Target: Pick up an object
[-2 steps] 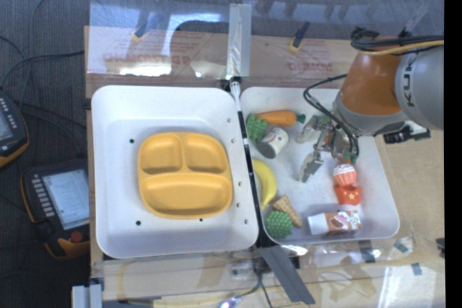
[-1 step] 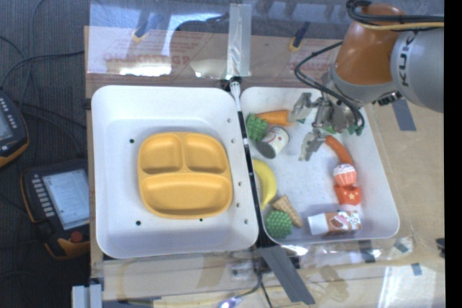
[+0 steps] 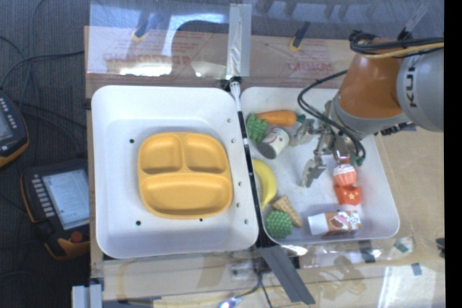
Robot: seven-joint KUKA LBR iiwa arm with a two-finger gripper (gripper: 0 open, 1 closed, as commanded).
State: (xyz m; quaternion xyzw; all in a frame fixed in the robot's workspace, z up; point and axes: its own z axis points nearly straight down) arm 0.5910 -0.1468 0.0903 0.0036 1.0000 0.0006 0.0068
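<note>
My gripper hangs over the middle of the right bin, open, with only bare white bin floor between its fingers. Just left of it lie a small grey-white cup on its side, an orange carrot and a green broccoli piece. To its right stands a red-and-orange bottle, close to the wrist. A yellow banana, a green knobbly ball, a tan cone and a small carton lie nearer the front.
The left bin holds a yellow divided plate. The arm's orange band rises over the right bin's back right corner, with black cables looping around it. A handheld screen sits off the bench to the left.
</note>
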